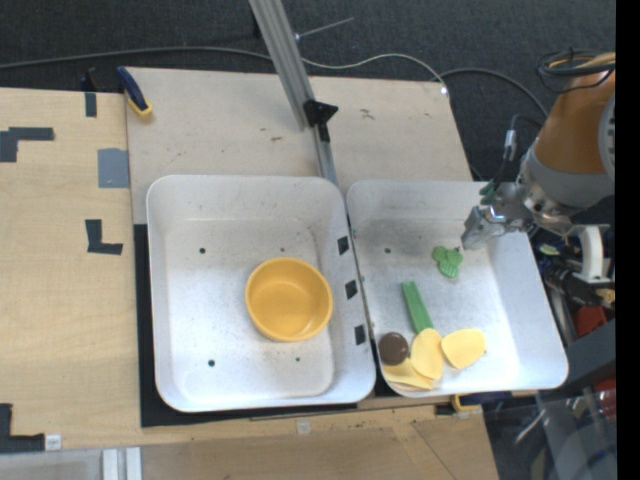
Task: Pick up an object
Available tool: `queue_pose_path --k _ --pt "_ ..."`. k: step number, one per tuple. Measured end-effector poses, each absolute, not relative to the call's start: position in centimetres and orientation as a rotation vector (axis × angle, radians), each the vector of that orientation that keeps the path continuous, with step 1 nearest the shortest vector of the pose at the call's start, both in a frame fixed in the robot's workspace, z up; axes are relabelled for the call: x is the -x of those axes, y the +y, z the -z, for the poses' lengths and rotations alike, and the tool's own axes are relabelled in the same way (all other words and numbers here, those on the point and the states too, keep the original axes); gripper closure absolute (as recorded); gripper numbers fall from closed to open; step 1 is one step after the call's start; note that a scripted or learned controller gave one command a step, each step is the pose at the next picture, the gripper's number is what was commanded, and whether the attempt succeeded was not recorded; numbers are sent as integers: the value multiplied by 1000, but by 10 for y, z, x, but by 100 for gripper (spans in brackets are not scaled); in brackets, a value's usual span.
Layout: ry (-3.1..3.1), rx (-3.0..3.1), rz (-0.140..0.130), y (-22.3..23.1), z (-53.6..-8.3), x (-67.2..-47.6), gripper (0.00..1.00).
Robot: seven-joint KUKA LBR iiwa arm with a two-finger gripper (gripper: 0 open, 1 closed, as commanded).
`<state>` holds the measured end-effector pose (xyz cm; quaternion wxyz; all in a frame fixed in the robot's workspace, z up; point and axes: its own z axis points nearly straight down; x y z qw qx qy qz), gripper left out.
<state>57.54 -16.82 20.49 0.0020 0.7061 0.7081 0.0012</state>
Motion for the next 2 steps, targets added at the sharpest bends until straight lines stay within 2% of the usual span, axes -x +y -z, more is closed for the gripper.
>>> queue_pose_path --k 1,2 --pt "2220 -2215 -4 -166 -267 -572 100" --pt "2228 -2216 -1 -119 -267 -578 100"
